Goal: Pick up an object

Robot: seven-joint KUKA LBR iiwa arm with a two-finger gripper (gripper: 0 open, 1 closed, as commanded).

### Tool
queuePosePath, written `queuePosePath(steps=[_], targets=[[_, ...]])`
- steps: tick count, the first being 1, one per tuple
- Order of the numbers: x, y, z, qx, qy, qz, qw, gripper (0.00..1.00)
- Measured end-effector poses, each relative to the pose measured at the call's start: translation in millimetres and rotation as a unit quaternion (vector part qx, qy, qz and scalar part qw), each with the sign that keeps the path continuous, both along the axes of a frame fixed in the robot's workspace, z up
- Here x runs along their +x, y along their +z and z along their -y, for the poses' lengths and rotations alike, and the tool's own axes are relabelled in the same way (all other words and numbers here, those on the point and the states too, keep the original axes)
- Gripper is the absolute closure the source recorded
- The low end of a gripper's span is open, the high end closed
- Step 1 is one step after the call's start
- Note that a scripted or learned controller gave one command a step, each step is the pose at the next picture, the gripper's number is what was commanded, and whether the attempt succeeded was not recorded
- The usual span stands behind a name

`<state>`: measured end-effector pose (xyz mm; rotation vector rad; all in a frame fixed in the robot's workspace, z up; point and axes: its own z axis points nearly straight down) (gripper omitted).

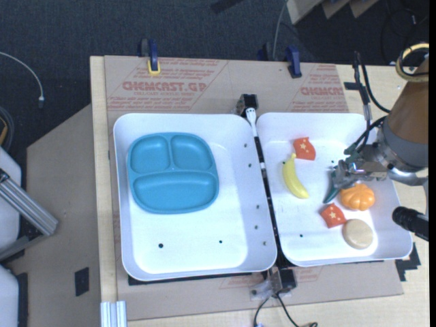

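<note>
The right bin (pixel 381 251) holds a yellow banana (pixel 294 178), a red piece (pixel 304 148) behind it, an orange pumpkin-like object (pixel 359 197), a second red piece (pixel 333 214) and a beige round object (pixel 358 234). My gripper (pixel 332 189) reaches in from the right and hangs low over the bin floor. It is between the banana and the orange object, its tip just left of the orange object and above the second red piece. Nothing is visibly held in it.
The left bin (pixel 231 251) carries a blue three-compartment plate (pixel 174 171). A black divider strip (pixel 262 176) runs between the bins. The arm's orange band (pixel 415 111) rises over the right bin's far right side. Blue clamps (pixel 151 52) sit at the board's back edge.
</note>
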<state>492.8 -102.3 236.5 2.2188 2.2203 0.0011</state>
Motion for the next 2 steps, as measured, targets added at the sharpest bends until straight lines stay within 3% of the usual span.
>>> queuePosePath(steps=[2], targets=[[13.8,-18.3,-100.3,0.0007,0.001,-0.001,1.0000,1.00]])
